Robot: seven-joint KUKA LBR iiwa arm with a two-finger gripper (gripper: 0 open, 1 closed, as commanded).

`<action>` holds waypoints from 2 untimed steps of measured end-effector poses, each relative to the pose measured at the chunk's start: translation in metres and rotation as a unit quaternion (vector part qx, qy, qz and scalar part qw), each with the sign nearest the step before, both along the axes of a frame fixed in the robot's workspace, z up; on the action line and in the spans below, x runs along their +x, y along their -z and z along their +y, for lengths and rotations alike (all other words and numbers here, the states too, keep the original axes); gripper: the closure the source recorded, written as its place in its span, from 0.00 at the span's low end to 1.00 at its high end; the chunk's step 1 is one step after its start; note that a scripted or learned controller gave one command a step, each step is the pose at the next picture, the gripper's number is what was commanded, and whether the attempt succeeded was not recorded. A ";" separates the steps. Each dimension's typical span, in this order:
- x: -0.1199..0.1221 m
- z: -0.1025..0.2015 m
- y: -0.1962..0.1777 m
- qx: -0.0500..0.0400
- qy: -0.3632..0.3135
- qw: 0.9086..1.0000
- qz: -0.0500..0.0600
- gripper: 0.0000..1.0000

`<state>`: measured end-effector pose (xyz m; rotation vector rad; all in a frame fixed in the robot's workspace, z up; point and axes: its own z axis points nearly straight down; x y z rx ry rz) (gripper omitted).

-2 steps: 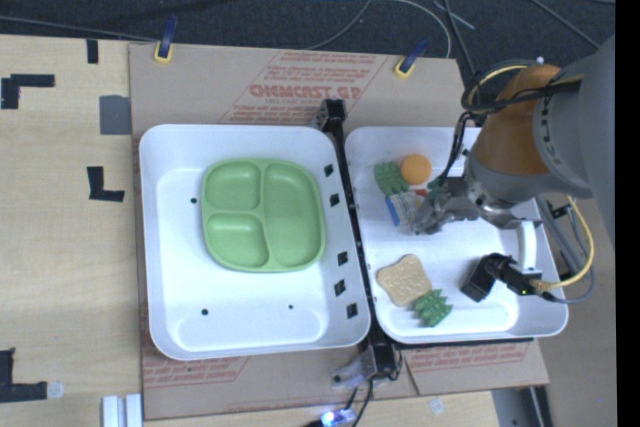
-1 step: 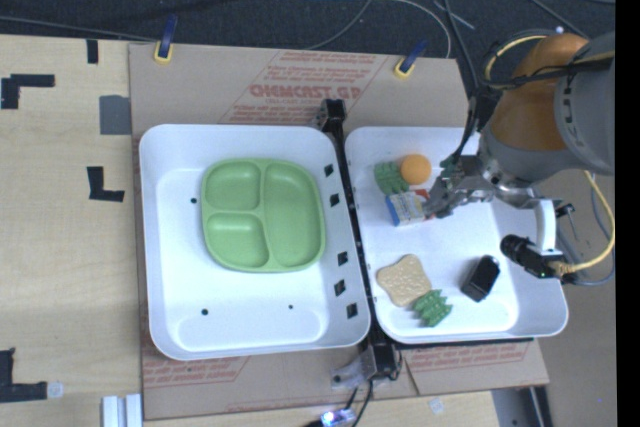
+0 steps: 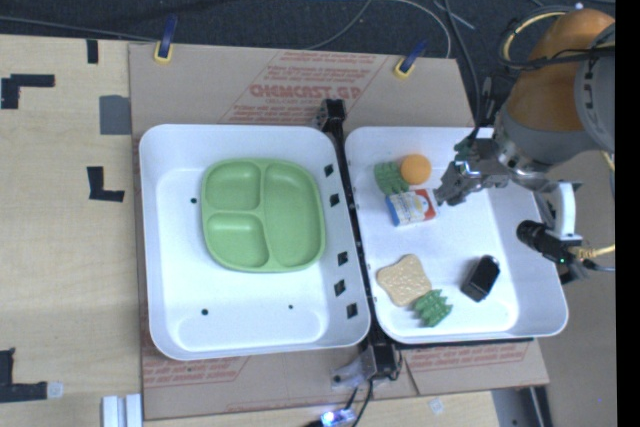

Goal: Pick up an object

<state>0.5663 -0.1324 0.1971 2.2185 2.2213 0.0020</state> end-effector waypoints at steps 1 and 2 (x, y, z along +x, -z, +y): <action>0.001 0.000 -0.050 0.000 0.000 1.000 0.000 1.00; 0.006 0.047 -0.051 0.000 -0.002 1.000 0.001 1.00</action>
